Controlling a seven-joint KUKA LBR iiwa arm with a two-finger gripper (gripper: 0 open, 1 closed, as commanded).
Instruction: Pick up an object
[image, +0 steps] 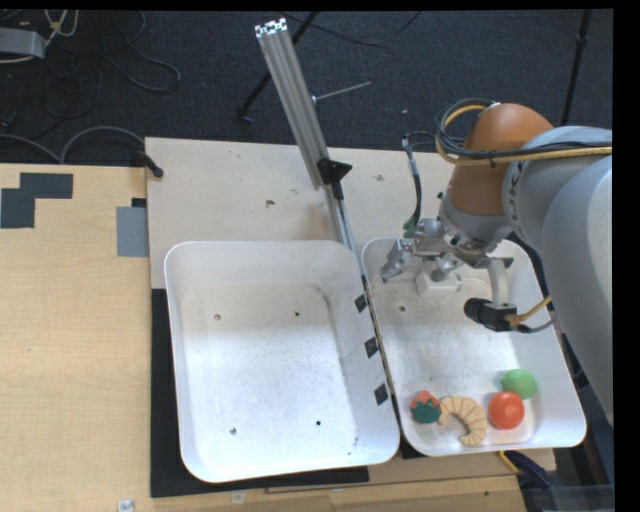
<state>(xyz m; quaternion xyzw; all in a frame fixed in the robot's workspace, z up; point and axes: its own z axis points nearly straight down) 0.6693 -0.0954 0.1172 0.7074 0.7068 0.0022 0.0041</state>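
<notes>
The grey arm with the orange band (497, 135) reaches in over the far end of the right shallow white plastic bin (560, 395), and this bin is the landmark for all places here. The two-finger metal gripper (432, 268) hangs above the far part of this bin's floor; its fingers seem to stand apart with nothing visible between them, though they are small and partly mixed with the bracket, so the width is not certain. The things to pick lie together at the near end of the same bin, well apart from the gripper – a small orange-red ball like a tomato (506, 410), a green rounded piece (518, 381) just behind it and touching or almost touching it, a tan curved pastry-shaped toy like a croissant (464, 417) just beside the ball, and a small red and green toy (425, 406) next to the pastry, toward the bin's left wall. Beside the right bin, on its left, sits the left shallow white plastic bin (190, 420); a slanted silver metal bar (297, 100) rises from near the far end of the wall where the two bins meet.
</notes>
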